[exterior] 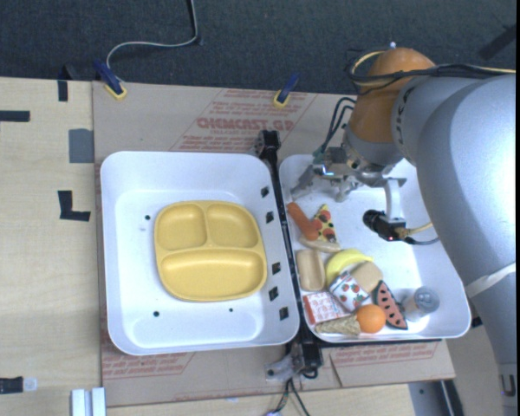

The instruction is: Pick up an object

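Camera view: gripper [336,178] sits low over the back end of the right bin [429,263], nothing visibly in it. Can't tell from this angle whether it's spread or closed; the wrist hides that.

Nearest candidates are the toy carrot [302,221] and the pizza slice [325,226], just in front of the gripper. They touch each other and lie close to the bin's left wall. The rest of the pile is further forward: bread roll [310,269], banana [347,260], strawberry carton [350,291], watermelon slice [390,304], orange [372,319], red packet [317,306], and a grey round piece [425,301] a bit apart on the right. The left bin [126,232] holds a yellow divided plate [211,251].

Risks as I see them:
- The gripper looks to be over bare bin floor, not over an item. A close here likely grabs air.
- Carrot and pizza overlap. A descent between them could shove one aside or pinch both, and then one drops on the lift.
- The pizza slice is flat, so little to grip. It would probably skid on the bin floor.
- The carrot is near the wall and divider clips, so one side of the gripper could hit the wall before it seats.
- The front pile is packed tight. Going in there pushes neighbours around, and round pieces like the orange and banana may roll off.
- The grey piece is the most isolated, but it's small and near the rim.
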### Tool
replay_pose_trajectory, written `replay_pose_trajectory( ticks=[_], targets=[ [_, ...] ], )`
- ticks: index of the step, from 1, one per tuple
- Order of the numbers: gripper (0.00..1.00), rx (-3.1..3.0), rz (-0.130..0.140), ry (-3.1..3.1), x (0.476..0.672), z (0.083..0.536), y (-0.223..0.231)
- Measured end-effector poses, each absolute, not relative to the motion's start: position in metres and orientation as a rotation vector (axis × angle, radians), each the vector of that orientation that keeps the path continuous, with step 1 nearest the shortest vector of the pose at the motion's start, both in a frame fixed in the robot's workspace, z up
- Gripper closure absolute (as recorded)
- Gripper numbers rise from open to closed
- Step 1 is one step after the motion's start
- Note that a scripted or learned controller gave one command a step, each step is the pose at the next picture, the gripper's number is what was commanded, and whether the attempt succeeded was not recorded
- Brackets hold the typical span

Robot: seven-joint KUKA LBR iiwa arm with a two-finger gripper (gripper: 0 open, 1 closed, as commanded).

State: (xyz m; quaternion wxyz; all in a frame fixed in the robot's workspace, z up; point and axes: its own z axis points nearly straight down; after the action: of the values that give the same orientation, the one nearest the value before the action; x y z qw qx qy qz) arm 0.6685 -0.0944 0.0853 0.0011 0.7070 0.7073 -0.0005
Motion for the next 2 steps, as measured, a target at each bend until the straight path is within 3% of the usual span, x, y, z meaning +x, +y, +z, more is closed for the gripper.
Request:
replay_pose_trajectory(
  ticks=[2],
  targets=[
    [0.00, 2.219, -0.001, 2.221, 0.6685, 0.0852, -0.0946]
  ],
)
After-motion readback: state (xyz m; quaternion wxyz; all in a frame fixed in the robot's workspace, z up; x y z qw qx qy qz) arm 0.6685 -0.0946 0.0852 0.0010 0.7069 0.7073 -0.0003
